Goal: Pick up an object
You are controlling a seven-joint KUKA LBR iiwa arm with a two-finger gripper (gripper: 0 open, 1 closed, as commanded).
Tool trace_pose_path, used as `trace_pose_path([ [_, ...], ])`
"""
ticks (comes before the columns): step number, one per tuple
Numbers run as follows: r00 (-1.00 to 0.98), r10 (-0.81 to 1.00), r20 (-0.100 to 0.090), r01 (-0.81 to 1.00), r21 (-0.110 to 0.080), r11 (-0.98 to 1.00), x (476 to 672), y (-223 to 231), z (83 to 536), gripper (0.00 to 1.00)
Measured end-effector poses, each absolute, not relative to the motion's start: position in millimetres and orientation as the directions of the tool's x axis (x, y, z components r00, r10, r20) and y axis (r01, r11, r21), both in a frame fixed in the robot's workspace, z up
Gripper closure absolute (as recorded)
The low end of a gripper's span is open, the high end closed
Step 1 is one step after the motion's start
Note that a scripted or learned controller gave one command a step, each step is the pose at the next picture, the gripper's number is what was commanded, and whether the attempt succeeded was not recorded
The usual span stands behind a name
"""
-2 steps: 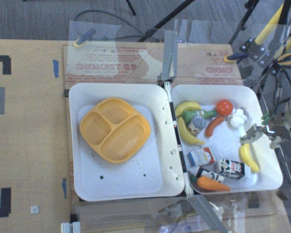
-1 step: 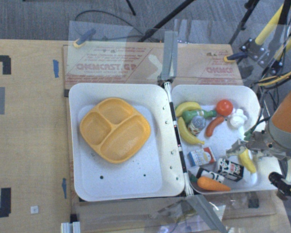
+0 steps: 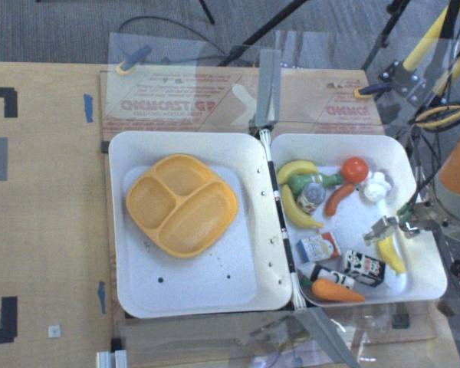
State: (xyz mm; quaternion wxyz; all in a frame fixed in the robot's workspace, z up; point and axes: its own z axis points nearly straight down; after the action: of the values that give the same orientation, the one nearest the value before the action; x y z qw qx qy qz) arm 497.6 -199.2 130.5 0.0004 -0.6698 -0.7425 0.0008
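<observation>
From the fixed camera above the bench, two shallow white bins sit side by side on a tan board. The left bin [image 3: 138,282] holds a single orange divided plate [image 3: 182,204], lying flat toward the bin's upper left, its three compartments bare; a few dark specks dot the bin floor below it. The right bin [image 3: 422,278] carries all the small toys. Near its left wall a yellow banana [image 3: 295,208] curves downward, with a green-and-yellow piece [image 3: 297,170] arching just above it and a small grey round object [image 3: 312,196] nestled between them. A red ball [image 3: 355,169] rests near the top, a red sausage-shaped toy [image 3: 339,198] slants just below it, and a white crumpled item [image 3: 376,187] lies beside the ball on its right. Lower down, a small red-and-white carton [image 3: 319,247] sits near the divider, a black-and-white carton [image 3: 363,267] lies to its right, and an orange carrot [image 3: 336,290] lies along the bottom edge, touching a dark item above it. A second, smaller yellow banana [image 3: 392,254] lies near the right side. The gripper [image 3: 389,227] reaches in from the right edge and hangs low over the right bin, just above that small banana; nothing can be seen between its fingers, and how far apart they stand cannot be told from this angle.
</observation>
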Motion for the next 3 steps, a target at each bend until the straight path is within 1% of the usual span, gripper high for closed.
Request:
trace_pose_path([
  [1,0.01,1.0,0.023,1.0,0.0,-0.01,497.5,-209.2,90.0,0.0],
  [2,-0.208,0.978,0.0,0.978,0.002,0.208,495.1,-200.4,86.4,0.0],
  [3,-0.205,0.979,-0.002,0.979,0.002,0.205,494.8,-201.2,95.4,1.0],
])
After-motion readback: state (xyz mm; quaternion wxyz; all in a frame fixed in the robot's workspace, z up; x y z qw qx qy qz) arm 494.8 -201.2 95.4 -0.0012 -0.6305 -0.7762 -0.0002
